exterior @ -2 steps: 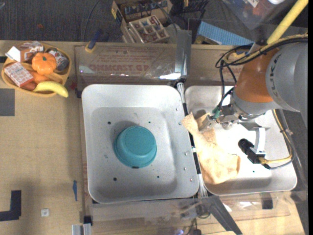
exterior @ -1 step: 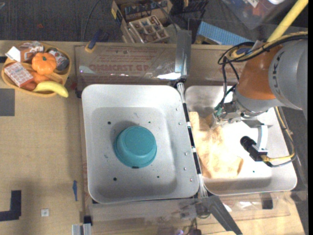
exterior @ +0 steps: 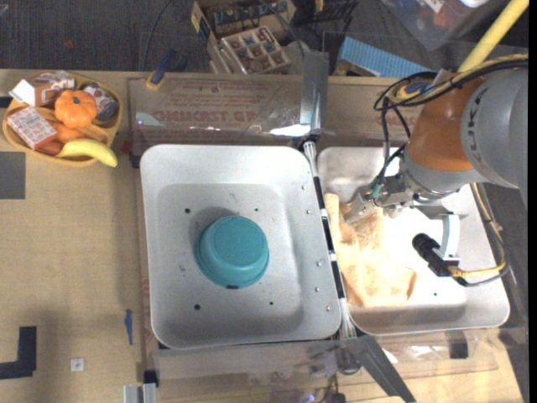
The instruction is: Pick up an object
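An upside-down teal bowl (exterior: 233, 251) sits in the middle of the left bin (exterior: 168, 179). In the right bin (exterior: 478, 309), a flat tan piece (exterior: 379, 280) lies near the front left. A second tan, crumpled-looking piece (exterior: 348, 227) lies along the left wall. My gripper (exterior: 372, 203) is low in the right bin, at the upper edge of that second tan piece and seemingly touching it. The grey arm with its orange band (exterior: 445, 133) comes in from the right above it.
A plate of toy fruit and boxes (exterior: 60, 120) rests on the bench at far left. A black fitting with a cable (exterior: 432, 254) hangs off the wrist over the right bin. Cardboard and clutter (exterior: 243, 32) stand behind the bins.
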{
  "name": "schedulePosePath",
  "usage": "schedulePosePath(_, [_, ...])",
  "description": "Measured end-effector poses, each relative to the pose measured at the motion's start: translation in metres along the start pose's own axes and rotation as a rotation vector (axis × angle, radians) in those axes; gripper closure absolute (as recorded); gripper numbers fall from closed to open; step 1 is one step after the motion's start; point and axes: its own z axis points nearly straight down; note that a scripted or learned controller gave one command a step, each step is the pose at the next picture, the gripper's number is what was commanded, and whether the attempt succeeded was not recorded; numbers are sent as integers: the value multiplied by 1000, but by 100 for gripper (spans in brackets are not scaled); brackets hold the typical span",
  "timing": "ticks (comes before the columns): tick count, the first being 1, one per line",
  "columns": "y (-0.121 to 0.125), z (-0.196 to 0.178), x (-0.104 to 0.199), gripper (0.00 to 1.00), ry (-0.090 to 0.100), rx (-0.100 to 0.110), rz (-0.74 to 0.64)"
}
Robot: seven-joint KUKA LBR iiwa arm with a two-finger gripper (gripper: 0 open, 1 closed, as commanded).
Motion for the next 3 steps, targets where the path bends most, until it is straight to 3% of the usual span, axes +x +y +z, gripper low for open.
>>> schedulePosePath(1, [-6, -85, 44, 0, 0, 12, 7])
schedulePosePath(2, [-3, 11, -4, 0, 0, 4, 36])
schedulePosePath(3, [-2, 0, -5, 100, 0, -1, 40])
